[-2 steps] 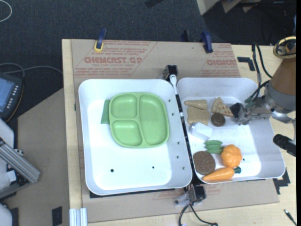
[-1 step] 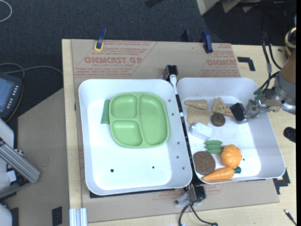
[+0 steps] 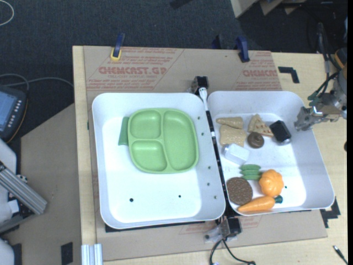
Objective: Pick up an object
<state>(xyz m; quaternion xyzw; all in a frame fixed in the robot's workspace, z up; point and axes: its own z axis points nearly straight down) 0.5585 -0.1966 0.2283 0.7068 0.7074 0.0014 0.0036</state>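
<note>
smooth green plastic tray point(image 3: 163, 139), glossy white bins point(image 3: 110, 164)

The light is bright and even; the two shallow white bins point(image 3: 110, 164) glare softly, shadows are faint, focus slightly soft.

text: "CHEMCAST GP" in red | on: brown board point(image 3: 165, 70) under the bins

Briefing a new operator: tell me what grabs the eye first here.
A green divided plate lies alone in the left bin. The right bin holds a crowd of toy food, brightest an orange pepper and a carrot at its near edge. The hand hangs at that bin's right rim.
</note>
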